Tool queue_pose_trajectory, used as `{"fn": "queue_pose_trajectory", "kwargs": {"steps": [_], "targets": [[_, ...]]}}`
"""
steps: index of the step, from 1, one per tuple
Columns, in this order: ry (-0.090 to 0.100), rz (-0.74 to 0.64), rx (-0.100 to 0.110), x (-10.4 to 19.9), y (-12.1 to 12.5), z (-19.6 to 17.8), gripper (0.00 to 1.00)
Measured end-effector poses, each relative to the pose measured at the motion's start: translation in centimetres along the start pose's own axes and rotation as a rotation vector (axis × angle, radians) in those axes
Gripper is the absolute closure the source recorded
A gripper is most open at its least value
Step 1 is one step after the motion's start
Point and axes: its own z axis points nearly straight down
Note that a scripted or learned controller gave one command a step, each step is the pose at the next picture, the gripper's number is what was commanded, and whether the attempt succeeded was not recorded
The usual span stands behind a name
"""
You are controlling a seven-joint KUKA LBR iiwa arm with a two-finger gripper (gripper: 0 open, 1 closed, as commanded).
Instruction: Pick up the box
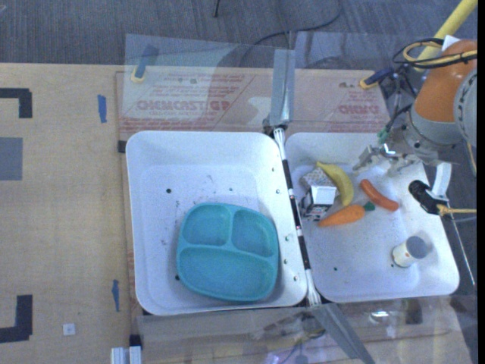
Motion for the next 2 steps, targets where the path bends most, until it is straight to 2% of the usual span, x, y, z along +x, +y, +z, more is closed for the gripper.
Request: {"fn": "queue_pose_trajectory", "kwargs": {"steps": [1, 2], "targets": [[-0.012, -0.01, -0.005, 7.4, -1.5, 0.2, 0.0], [-0.012, 0.053, -0.009, 10.0, -12.2, 0.1, 0.0]]}}
